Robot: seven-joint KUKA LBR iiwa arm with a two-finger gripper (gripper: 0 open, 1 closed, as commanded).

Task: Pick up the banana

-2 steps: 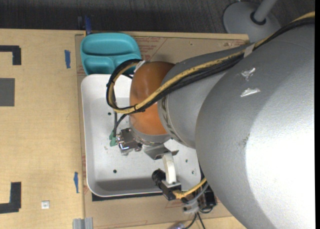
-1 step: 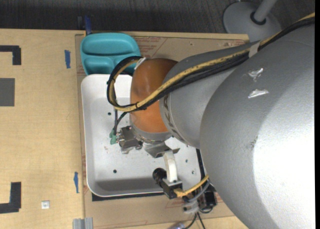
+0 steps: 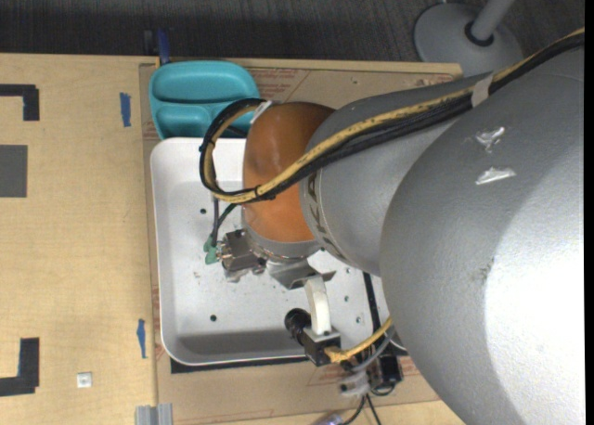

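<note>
My arm, with its orange band (image 3: 278,173), hangs low over the white bin (image 3: 176,210) and covers its middle and right side. Part of the gripper (image 3: 234,256) pokes out from under the wrist at the band's lower left, just above the bin floor. The bare bin floor to the left of the gripper holds only small dark specks. Whatever lies under the arm is hidden.
A teal plastic object (image 3: 200,94) sits at the bin's far edge, partly behind the cables. Brown board (image 3: 74,228) with black markings spreads to the left of the bin. The grey arm body fills the right half of the view.
</note>
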